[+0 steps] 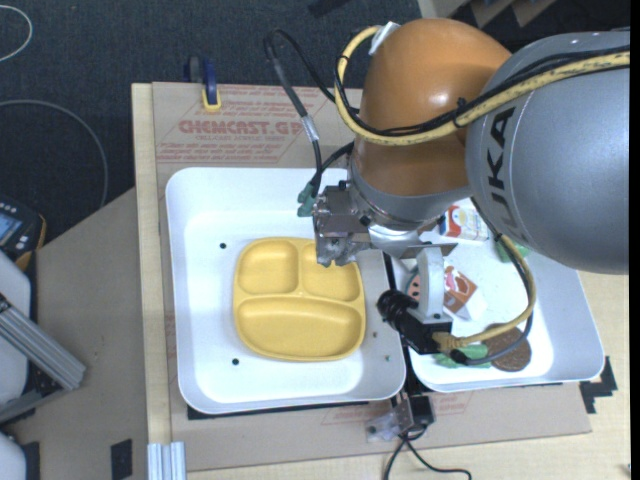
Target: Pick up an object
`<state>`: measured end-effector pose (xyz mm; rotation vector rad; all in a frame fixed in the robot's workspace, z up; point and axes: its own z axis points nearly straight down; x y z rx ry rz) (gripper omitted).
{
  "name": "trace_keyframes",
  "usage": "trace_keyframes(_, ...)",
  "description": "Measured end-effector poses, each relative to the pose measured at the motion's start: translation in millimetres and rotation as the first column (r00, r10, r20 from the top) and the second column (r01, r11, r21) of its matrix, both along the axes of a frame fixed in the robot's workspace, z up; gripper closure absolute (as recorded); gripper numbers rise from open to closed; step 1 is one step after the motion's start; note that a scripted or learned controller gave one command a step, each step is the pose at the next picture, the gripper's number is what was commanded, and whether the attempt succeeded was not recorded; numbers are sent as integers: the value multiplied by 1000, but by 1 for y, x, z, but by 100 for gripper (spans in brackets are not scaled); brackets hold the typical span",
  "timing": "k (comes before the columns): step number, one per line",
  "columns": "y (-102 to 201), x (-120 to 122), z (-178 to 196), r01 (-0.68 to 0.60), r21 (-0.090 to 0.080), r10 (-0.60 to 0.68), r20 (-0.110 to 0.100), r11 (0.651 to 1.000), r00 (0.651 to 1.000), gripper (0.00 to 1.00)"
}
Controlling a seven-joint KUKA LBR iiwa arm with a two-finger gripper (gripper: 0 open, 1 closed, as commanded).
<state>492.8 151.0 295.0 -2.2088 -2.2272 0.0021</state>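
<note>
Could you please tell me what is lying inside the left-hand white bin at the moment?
A yellow divided plate with three compartments lies flat in the left bin. The gripper hangs over the plate's upper right corner, hiding that bit of the bin.

Bench (240, 128) topped with a brown board printed in red lettering, sitting on dark carpet (100, 28). Two shallow white bins directly on the board, side by side and touching: left bin (195, 298) toward the board's middle, right bin (570, 338) partly hidden under the arm. A blue-and-yellow clamp (209, 83) grips the board's far edge.
</note>
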Motion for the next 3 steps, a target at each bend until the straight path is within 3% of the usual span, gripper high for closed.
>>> trace_keyframes(1, 67, -16, -69, 1, -3, -1, -6, 1000, 1000, 100)
trace_keyframes(2, 63, -14, -65, 9, -2, -9, 2, 1000, 1000, 0)
trace_keyframes(3, 69, 31, -195, 8, 1, -8, 19, 1000, 1000, 0)
